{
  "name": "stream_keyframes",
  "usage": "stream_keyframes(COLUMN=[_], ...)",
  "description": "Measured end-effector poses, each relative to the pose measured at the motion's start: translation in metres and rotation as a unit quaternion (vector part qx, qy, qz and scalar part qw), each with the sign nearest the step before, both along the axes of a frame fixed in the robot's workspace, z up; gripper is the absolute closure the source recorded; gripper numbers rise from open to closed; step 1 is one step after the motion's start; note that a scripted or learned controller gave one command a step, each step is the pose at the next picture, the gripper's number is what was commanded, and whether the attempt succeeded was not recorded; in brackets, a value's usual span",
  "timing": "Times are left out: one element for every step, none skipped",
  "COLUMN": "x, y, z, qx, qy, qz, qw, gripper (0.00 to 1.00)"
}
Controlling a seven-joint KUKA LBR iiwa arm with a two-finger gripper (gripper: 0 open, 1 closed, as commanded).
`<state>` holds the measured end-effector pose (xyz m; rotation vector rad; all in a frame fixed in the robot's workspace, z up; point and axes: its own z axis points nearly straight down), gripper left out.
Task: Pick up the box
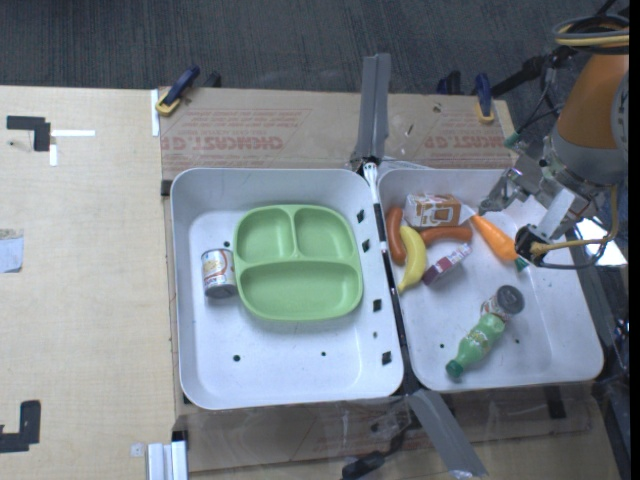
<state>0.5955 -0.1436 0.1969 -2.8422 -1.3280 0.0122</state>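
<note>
The grey and orange robot arm point(600, 98) is cut off by the right edge; the small carton box's point(436, 209) print cannot be read.

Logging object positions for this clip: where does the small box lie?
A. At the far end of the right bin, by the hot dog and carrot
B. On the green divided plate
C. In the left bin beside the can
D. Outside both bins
A: the small box lies near the far wall of the right bin, just above the hot dog and left of the carrot.
</note>
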Motion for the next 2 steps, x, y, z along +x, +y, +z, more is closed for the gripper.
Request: stream_keyframes(x=[-0.024,0.042], y=[0.016,-0.052], z=[-0.094,-0.054], qx=[-0.0003,-0.0010], qy=[-0.003,-0.002], qz=[0.025,-0.055], qw=[0.9997,0.9985], gripper=[0.00,0.00])
